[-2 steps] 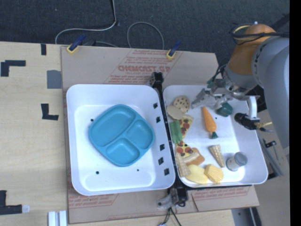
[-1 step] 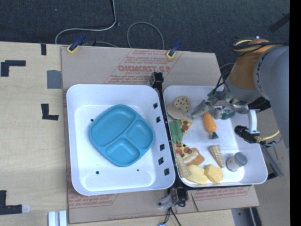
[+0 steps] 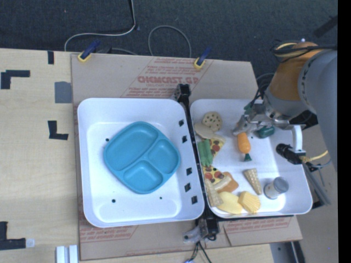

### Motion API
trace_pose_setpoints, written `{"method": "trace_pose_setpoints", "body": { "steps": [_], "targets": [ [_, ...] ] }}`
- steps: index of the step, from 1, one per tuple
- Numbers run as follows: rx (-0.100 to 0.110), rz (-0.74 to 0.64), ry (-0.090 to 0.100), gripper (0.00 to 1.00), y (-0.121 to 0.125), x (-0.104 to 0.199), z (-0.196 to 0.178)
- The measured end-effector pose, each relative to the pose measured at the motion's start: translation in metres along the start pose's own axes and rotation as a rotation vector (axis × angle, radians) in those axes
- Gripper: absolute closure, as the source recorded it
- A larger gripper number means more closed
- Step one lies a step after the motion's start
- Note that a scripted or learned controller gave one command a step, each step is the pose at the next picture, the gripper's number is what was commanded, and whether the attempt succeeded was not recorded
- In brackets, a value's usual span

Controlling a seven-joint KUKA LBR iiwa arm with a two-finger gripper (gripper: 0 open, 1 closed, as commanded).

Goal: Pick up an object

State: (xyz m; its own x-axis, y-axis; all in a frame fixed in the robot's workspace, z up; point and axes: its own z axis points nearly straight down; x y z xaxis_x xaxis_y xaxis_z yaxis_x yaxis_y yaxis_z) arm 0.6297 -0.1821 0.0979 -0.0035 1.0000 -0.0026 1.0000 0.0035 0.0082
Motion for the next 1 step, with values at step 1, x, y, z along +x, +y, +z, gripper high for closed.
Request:
{"method": "trace_pose_setpoints", "body": {
  "steps": [1],
  "targets": [
    [0.002, -0.009, 0.008, 1.0, -0.0343, 0.1165, -0.0929]
  ]
}}
